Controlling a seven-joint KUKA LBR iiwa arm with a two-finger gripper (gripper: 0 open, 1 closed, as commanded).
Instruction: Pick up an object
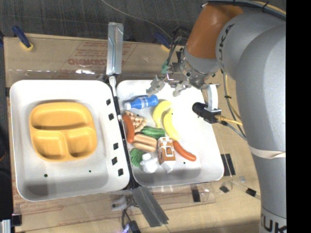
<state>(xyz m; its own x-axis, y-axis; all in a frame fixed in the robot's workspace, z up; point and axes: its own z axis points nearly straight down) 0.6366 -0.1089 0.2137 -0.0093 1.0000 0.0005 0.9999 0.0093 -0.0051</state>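
Observation:
The right bin [206, 144] holds a heap of toy food: a blue bottle [144, 102], a yellow banana [165, 116], a hot dog [145, 142], a small orange-and-white carton [166, 149] and an orange carrot [185, 152]. My gripper [167, 85] hangs over the bin's back edge, just above and right of the bottle. Its fingers [156, 85] are spread open, with nothing between them. The grey arm with its orange band comes in from the upper right.
The left bin [24, 174] carries a yellow divided tray [62, 129]. A red sausage [129, 128], green pieces [153, 131] and a white item [149, 165] crowd the right bin's left side. A black camera module [204, 111] sticks out beside the wrist.

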